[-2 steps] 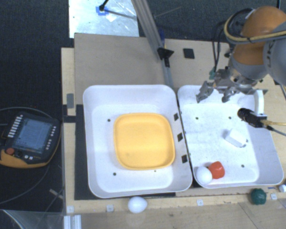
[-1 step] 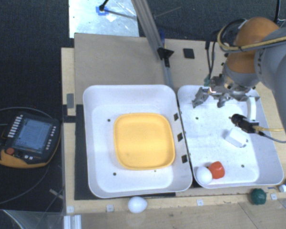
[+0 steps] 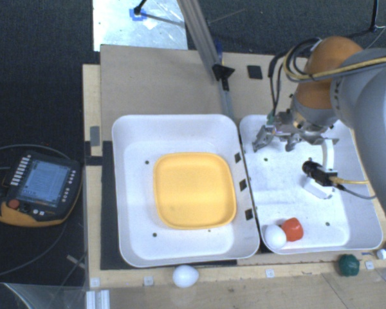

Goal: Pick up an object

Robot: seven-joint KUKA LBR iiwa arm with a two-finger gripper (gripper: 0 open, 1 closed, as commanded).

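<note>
While the tool (image 3: 275, 136) hangs open with nothing in it over the right bin's (image 3: 363, 237) upper left, the orange object (image 3: 292, 229) and white ball (image 3: 275, 236) sit touching at that bin's lower left. Left bin (image 3: 132, 172) has a yellow plate (image 3: 194, 190).

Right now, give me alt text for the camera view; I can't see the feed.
The gripper hovers over the back of the right bin, away from the orange object and white ball at that bin's front-left corner. The left bin holds a yellow plate.
</note>
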